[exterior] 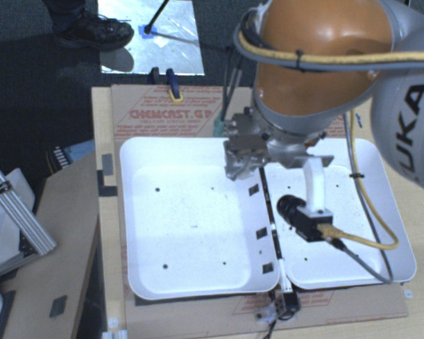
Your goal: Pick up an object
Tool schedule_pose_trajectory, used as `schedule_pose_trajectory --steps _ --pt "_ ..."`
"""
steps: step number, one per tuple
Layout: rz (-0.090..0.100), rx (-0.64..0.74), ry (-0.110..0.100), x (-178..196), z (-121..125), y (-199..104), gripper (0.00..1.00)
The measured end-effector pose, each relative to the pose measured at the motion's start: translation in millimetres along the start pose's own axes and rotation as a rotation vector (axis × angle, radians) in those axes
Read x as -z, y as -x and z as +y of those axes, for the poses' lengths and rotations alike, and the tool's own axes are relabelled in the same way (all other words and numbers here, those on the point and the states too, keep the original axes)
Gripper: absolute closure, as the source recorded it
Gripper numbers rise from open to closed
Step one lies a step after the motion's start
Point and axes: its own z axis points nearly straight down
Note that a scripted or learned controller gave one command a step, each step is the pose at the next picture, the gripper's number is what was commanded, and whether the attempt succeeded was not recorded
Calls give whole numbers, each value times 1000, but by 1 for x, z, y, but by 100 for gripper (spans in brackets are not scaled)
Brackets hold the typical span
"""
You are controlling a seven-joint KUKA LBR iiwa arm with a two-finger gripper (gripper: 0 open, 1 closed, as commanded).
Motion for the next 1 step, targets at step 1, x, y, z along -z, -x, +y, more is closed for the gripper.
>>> schedule_pose_trajectory --steps 1 --pt "1 3 4 12 1 1 100"
